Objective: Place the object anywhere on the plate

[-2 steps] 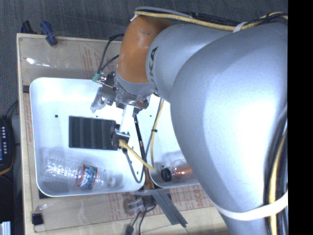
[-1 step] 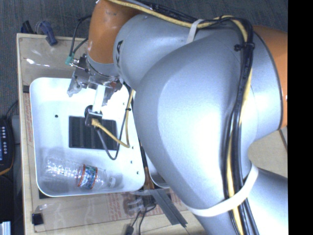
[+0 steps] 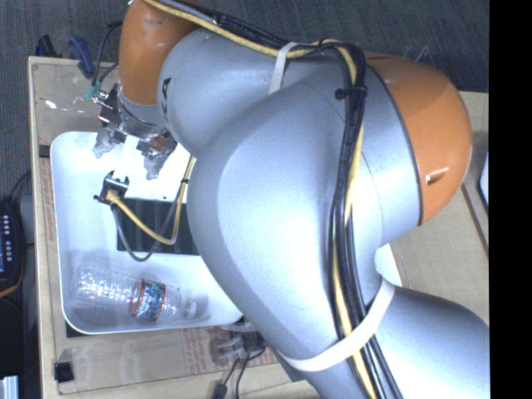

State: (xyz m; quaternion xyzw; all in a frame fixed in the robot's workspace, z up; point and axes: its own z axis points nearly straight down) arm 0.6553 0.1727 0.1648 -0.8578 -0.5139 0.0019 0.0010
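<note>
My gripper (image 3: pixel 129 158) hangs over the far left part of the white bin (image 3: pixel 62 223), its two fingers spread apart with nothing between them. A clear plastic bottle (image 3: pixel 133 296) lies on its side at the near end of the bin, crinkled, with a blue and red label band. A dark flat thing (image 3: pixel 154 223) sits mid-bin beside my arm; whether it is the plate I cannot tell, my arm covers much of it. A yellow cable loops across it. Judgement: the bottle is the object to take. Thin ribbed walls will dent and roll, so I should close across its width near the label, squarely, gently.
</note>
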